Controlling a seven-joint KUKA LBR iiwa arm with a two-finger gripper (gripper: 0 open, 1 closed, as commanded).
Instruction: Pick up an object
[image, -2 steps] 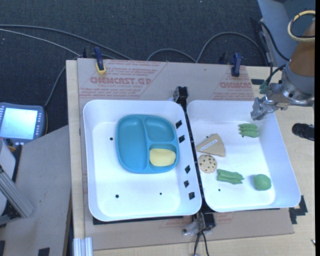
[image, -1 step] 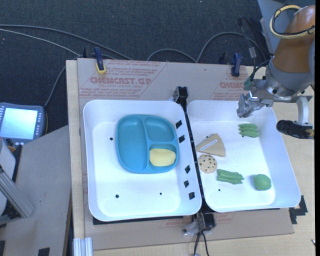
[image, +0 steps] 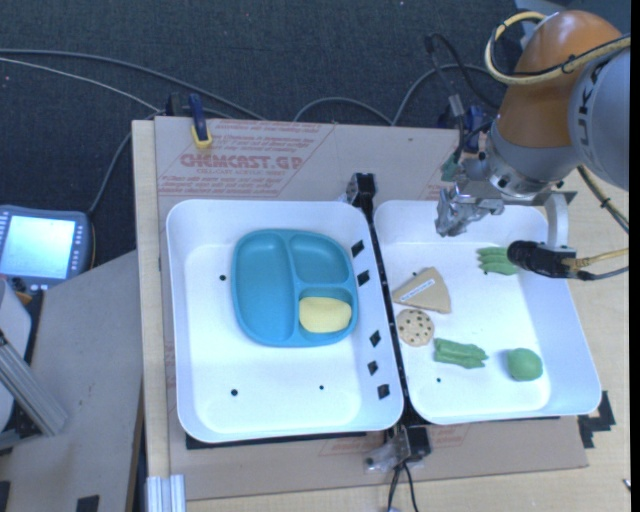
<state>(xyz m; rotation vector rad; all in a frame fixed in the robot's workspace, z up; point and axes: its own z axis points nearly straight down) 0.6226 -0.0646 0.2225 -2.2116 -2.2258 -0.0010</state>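
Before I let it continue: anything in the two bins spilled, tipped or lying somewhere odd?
Nothing stands out. The blue divided plate lies flat in the left bin with a yellow piece in one compartment. In the right bin, the wedge, cookie and green pieces lie apart. The end effector hovers above that bin's far edge.

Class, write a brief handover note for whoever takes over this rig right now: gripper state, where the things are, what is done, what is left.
Gripper: over the back of the right bin, holding nothing visible.
Right bin: sandwich wedge, cookie, two green pieces, green ball.
Left bin: blue divided plate with a yellow piece in its front right compartment.
Done: no pick yet.
Left: grasp and lift one object.
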